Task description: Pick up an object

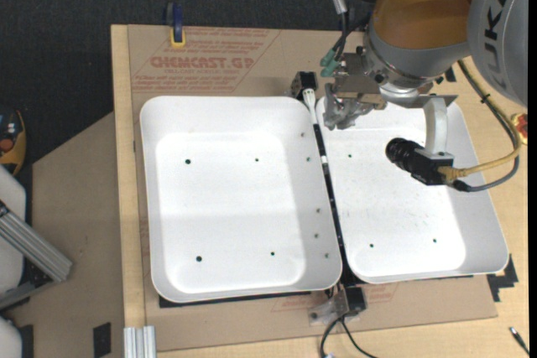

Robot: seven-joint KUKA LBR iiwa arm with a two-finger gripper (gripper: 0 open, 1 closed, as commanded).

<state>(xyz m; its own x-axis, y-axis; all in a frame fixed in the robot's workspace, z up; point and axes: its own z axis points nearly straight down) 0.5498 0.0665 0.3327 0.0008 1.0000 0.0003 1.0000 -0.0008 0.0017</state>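
Starting at the gripper (339, 115): hanging low over the far left corner of the right bin (403, 222), just beside the ridge shared with the left bin (226, 205). Cannot tell how far open, nor whether holding anything, looking down past the bulk of the wrist. Cannot place the object to be picked with any certainty; if in that corner at all, then hidden beneath the gripper. Judging from that, probably something small and light, easy to nudge away across the smooth white floor. Best taken across its narrowest part and near its middle, squeezing gently in case of a soft or brittle make. Worth minding the bin walls close by on the left and far sides, with little room to spread there. Further out, small dark dots on both bin floors, a small black fitting (304, 85) at the far end of the ridge, and beyond the left bin a blue and yellow clamp (175, 23) on the lettered board (210, 54)
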